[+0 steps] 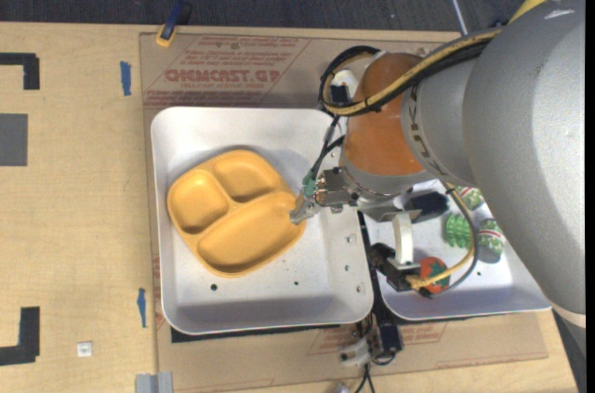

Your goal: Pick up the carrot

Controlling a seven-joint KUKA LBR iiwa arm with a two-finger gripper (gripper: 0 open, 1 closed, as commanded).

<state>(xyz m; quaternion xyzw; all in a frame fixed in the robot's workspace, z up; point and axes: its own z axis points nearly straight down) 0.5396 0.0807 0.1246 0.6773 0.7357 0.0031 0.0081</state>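
Two white bins sit side by side on the bench. Landmark for all notes: the yellow divided plate [234, 210], lying in the left bin [186, 298].

The arm comes in from the plate's right, its bulk and orange band hanging over the seam between the bins. The gripper [307, 201] is low at the plate's right rim, apparently touching or just above it. Whether it is open or closed I cannot tell; the tip is small and tangled with cabling. Nothing visible is held in it.

The carrot [431, 268], judged to be the small orange piece, lies in the right bin [502, 294], well right of the plate and slightly below its level, beside green toy items [457, 229]. It is partly masked by cables.

Judgement: the claw sits on the wrong side of the seam; the carrot is well apart from it, down and to the right.
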